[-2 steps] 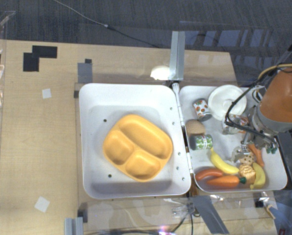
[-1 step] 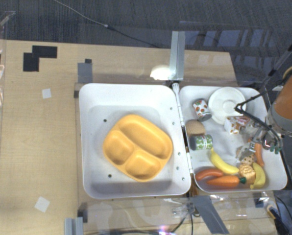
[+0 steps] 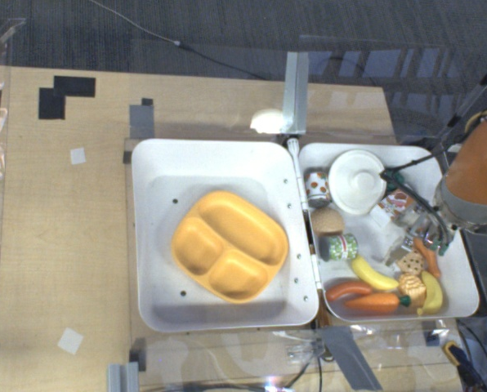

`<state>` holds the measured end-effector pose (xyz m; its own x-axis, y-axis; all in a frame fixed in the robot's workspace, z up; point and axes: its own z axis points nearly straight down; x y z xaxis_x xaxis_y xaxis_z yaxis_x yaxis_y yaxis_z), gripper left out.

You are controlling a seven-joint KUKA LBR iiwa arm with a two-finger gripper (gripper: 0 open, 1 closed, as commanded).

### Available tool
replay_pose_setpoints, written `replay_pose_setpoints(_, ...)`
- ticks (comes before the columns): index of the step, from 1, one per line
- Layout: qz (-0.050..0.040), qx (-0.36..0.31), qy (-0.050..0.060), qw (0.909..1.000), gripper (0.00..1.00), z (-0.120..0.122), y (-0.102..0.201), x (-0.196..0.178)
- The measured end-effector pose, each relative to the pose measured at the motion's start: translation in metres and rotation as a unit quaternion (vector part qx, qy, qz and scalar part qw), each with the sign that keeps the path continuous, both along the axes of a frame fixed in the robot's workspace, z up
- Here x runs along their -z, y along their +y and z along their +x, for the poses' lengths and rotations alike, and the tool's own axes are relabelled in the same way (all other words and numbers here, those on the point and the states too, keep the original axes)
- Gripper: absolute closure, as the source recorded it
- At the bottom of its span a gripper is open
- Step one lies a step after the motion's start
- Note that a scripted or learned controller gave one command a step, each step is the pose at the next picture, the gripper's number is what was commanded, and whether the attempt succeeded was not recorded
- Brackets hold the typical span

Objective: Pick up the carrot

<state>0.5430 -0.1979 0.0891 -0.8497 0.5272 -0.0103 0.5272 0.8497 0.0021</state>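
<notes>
Several items are crowding the carrot (image 3: 373,303), which is lying along the right bin's (image 3: 464,305) near wall beside a banana (image 3: 373,274). I am positioning my gripper (image 3: 419,242) above them. Risk: I judge I may grab a neighbour instead.

orange carrot (image 3: 376,303) with green stem end, lying flat, near front edge of right bin (image 3: 472,288)

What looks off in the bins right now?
Nothing is spilled or broken. The right bin is crowded: the carrot lies along its near wall, pressed among a banana and other toy food. The yellow divided plate sits askew in the left bin.
</notes>
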Motion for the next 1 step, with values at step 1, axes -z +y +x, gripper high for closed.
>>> replay_pose_setpoints(1, -0.0001, 0.0, 0.0, 1.0, 0.0, 0.0, 0.0, 0.0)
